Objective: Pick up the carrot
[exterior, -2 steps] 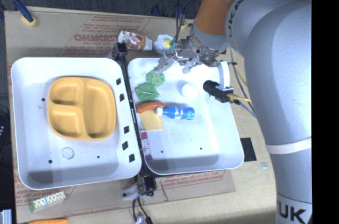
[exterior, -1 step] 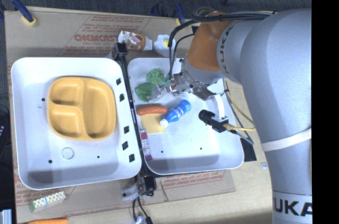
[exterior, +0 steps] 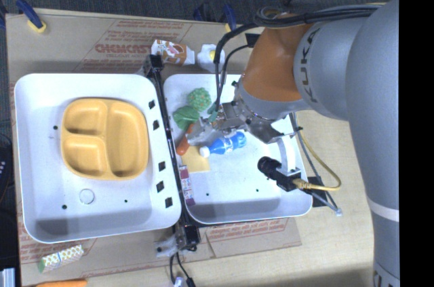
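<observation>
We position the gripper (exterior: pixel 203 131) low over the left part of the right bin (exterior: pixel 271 207), where the food items are clustered against the divider wall. The carrot (exterior: pixel 184 142) lies here, a short orange-red piece at the bin's left edge, angled toward the gripper and just beside it. From this slanted overhead view we cannot tell whether the fingers are spread or closed, nor whether they touch the carrot; the wrist body hides that detail.

We note the crowding around the target. A green leafy vegetable (exterior: pixel 185 116) sits just above the carrot, a broccoli floret (exterior: pixel 199 98) lies farther up, a blue and white bottle (exterior: pixel 227 142) lies to the right beneath the wrist, and a yellow cheese slice (exterior: pixel 197 160) rests just below. We judge that this packing explains the low, oblique approach: the tool must reach the carrot without displacing its neighbours.

The left bin (exterior: pixel 34 163) holds a yellow divided plate (exterior: pixel 105 136), well apart from the work area and not involved in this step.

We judge the task to be at the grasp stage, with the lift not yet confirmed. The main risk is seizing the leafy vegetable or the bottle instead.
</observation>
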Robot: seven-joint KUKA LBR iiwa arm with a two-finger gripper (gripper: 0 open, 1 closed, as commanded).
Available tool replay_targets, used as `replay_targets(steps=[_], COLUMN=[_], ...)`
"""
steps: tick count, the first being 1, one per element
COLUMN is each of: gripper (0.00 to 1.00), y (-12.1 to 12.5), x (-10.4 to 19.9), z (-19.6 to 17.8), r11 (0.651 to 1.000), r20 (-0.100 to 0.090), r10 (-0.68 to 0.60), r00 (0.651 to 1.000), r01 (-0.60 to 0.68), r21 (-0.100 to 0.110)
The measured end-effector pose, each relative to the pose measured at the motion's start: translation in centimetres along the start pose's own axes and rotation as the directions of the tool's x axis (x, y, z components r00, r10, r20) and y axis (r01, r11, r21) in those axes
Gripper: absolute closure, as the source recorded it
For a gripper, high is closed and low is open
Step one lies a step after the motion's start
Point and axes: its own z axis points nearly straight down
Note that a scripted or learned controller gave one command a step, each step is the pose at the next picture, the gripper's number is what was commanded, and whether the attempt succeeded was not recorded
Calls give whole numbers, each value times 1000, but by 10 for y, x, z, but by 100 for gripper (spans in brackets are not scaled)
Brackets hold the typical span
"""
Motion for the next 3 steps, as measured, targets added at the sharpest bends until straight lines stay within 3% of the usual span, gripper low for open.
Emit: replay_targets(steps=[1,2,3], gripper=[0,100,100], y=[-1,0,-37], x=[59,59,7], z=[1,-9,-63], r11=[994,994,994], r20=[0,-1,0], r10=[112,110,109], r00=[994,994,994], r01=[-112,-110,-109], r21=[3,5,-1])
